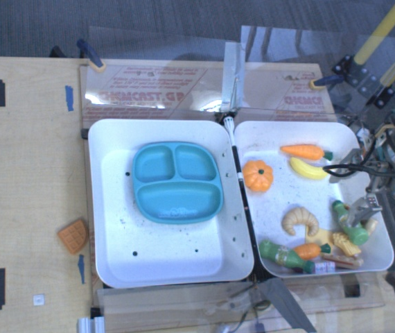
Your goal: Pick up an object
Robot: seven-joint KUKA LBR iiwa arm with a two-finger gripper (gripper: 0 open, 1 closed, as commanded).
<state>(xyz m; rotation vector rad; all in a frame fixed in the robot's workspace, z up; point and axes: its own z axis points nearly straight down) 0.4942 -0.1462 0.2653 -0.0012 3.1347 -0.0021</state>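
The gripper [359,217] sits low at the right bin's [274,134] right edge, among toy foods, over a green piece [340,211]; I cannot tell how its jaws stand. Nearby lie a croissant [300,220], banana [308,169], carrot [301,151] and pumpkin [258,175]. The left bin [107,186] holds a blue divided plate [177,182]. Red lettering on the clear panels [152,89] behind is too blurred to read.

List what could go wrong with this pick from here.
1. The gripper is low over a crowded heap in the right bin's near corner: corn, carrot and bottle touch, so it may nudge neighbours or grab two.
2. It works close to the bin wall, which may block a finger.
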